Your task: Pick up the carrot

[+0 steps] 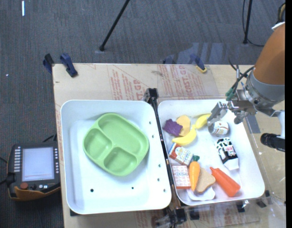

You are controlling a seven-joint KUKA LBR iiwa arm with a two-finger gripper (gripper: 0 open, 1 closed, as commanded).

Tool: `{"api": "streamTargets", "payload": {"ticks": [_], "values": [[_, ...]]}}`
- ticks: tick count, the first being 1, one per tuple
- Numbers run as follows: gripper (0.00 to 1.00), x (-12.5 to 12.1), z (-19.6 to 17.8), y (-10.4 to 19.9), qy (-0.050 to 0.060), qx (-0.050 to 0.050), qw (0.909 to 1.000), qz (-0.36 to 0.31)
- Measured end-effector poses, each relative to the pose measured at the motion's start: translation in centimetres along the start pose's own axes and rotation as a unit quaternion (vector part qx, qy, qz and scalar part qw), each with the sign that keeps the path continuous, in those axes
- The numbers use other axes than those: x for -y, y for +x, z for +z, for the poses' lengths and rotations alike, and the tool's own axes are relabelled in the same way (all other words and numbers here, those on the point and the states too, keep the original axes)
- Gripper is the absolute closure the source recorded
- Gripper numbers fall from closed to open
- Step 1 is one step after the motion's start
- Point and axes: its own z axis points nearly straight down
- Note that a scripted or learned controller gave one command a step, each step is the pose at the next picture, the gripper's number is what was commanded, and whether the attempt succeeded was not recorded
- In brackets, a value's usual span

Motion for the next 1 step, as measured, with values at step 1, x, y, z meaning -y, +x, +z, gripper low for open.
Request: {"api": "streamTargets", "payload": {"ticks": [1], "values": [[0.0, 6.32, 17.15, 2.29, 0.001, 0.0, 1.0, 0.009]]}}
